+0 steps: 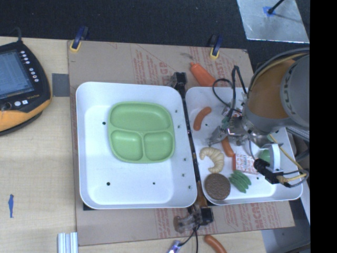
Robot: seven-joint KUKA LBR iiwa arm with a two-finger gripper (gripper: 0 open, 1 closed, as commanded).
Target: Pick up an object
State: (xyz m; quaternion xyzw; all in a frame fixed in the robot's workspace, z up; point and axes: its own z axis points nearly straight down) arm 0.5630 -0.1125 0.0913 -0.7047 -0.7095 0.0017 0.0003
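My hand (224, 133) hangs low in the right bin (287, 194), right of centre in the frame, just above a small carrot (227, 147); whether it grips anything I cannot tell. A croissant (212, 157) lies just below.

The arm (274, 96) comes in from the right and hangs low over the right bin (202, 96), its bulk covering that bin's right half. The broad grey body sits nearest the bin's far right corner, and the orange band (263, 83) curves round it just above the wrist. Below the band the wrist narrows to a grey metal end that points leftward and down, toward the middle of the bin. The gripper (222, 136) sits there, close above the bin floor, near the bin's centre. Black and yellow cables loop off the wrist on the side toward the bin's near right corner.
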